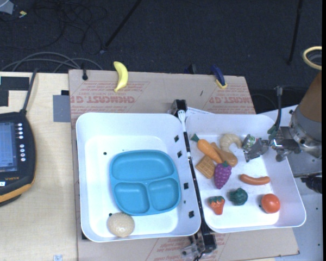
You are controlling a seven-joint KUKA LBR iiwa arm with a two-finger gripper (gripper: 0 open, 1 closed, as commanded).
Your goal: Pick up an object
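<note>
Two white bins sit side by side mid-frame on a cardboard sheet (152, 94), and the right bin (293, 213) is where all the toy food is. Claw (254, 147) hangs over that bin's upper right area, coming in from the right edge; can't tell if it's open or closed from this angle, and nothing is visibly between the fingers.

Right under and left of it: a pale mushroom-looking piece (229, 141), a carrot (208, 147), a waffle (205, 167) and purple grapes (222, 174) all bunched together, touching. The sausage (255, 179), green broccoli (238, 196), strawberry (217, 204) and tomato (270, 203) are spread out lower down with bare white floor around each, tomato closest to the bin's right wall.

Left bin (92, 129) has a blue divided tray (144, 181) and a beige ball (120, 224) at its lower edge. Yellow banana (120, 75) lies on the cardboard's top edge.

Cardboard has red printing, upside down, reads something like "CHEMCAST". A pendant (8, 154) sits at far left on the bench.
</note>
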